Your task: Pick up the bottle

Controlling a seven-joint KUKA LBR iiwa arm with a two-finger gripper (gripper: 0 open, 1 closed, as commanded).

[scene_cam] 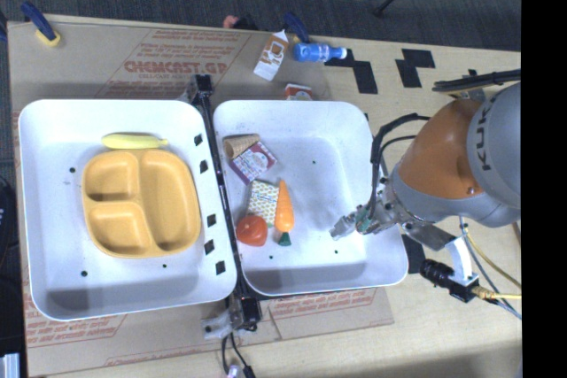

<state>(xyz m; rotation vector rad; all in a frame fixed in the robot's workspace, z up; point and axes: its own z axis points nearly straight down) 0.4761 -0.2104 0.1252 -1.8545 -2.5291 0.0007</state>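
A small blue bottle point(312, 53) with a pale cap lies on its side on the bench, behind the right bin point(354, 121) and outside it. My gripper point(350, 225) hangs low over the right part of the right bin's floor, far from the bottle and nearer the bin's front. Nothing shows in the gripper. The orange band of the arm point(440, 159) sits just right of the bin's rim.
In the right bin's left half lie a carrot point(283, 206), a tomato point(252, 230), a checkered packet point(262, 196) and a brown wrapper point(251, 157). The left bin holds a yellow divided plate point(142, 201) and a banana point(134, 140). A small carton point(272, 56) lies beside the bottle.
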